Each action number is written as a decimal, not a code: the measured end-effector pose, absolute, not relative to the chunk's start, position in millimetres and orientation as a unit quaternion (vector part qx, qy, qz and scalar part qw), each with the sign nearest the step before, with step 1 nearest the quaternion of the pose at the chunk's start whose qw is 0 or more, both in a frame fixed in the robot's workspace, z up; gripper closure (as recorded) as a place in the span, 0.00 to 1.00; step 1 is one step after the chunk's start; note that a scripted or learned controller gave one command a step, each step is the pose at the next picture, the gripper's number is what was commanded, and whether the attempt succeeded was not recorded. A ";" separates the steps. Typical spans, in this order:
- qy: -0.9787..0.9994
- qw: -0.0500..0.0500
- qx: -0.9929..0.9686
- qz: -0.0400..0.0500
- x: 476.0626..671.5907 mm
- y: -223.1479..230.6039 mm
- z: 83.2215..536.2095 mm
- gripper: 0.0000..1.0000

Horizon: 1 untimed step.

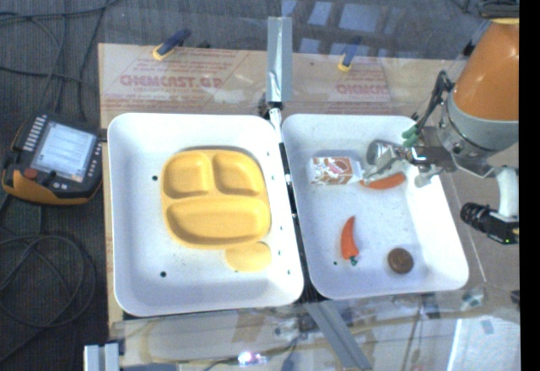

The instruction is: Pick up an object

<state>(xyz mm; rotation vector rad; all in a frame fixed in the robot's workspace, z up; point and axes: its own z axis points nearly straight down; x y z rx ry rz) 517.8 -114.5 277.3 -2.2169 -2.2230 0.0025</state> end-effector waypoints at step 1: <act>-0.767 -0.003 -0.642 -0.003 487.2 -120.0 89.5 0.00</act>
